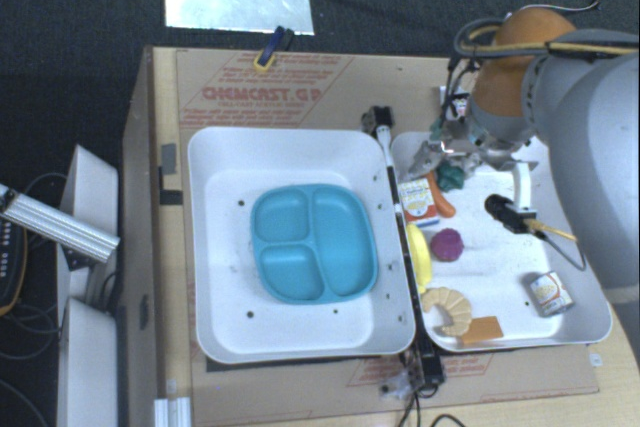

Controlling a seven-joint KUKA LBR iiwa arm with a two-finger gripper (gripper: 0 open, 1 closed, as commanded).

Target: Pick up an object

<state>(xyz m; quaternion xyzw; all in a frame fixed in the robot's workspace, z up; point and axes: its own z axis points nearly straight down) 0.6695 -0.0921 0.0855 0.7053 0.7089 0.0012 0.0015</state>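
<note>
The grey robot gripper was seen low in the right shallow white bin, just above a small teal toy lying beside an orange carrot toy. Whether the gripper was spread or closed could not be told.

Two bins, one tray, one ball, one banana.

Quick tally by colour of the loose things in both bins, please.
Blue: 1, divided plastic plate
Teal: 1, small lump
Orange: 2, carrot-shaped piece, flat block
Purple: 1, ball
Yellow: 1, curved piece
Tan: 1, curved pastry shape
White: 2, printed packet, small can
Total: 9
</note>
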